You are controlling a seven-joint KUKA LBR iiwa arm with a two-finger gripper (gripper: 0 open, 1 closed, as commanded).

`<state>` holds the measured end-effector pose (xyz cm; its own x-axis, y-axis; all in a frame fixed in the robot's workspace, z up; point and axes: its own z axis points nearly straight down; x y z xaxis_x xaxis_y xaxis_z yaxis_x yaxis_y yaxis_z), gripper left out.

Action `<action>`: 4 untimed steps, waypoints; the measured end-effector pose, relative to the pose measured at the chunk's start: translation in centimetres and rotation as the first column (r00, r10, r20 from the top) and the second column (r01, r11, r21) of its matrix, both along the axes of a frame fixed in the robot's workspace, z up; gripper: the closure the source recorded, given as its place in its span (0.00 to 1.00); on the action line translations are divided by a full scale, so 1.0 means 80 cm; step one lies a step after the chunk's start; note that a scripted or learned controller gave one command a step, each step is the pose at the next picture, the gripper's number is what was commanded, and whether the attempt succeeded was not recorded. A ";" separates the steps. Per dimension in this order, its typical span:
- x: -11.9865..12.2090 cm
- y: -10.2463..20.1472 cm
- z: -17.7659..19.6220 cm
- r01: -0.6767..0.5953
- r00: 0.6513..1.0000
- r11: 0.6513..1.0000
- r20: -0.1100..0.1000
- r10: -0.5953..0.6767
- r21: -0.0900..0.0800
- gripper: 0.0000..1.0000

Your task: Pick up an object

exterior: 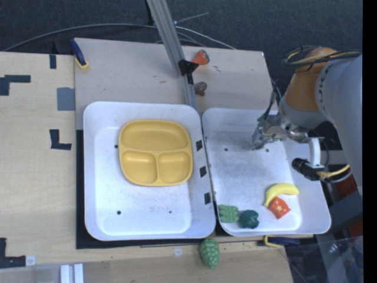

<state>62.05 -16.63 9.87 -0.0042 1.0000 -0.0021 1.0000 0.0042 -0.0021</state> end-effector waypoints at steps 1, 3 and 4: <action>-0.003 -0.005 0.055 0.004 1.000 1.000 0.005 -0.004 0.001 1.00; -0.008 -0.012 0.150 0.003 1.000 1.000 0.005 -0.003 0.002 1.00; -0.015 0.050 0.162 -0.002 1.000 1.000 0.002 0.002 0.004 1.00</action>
<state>60.85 -12.65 22.87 -0.0061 1.0000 0.0017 1.0000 0.0061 0.0002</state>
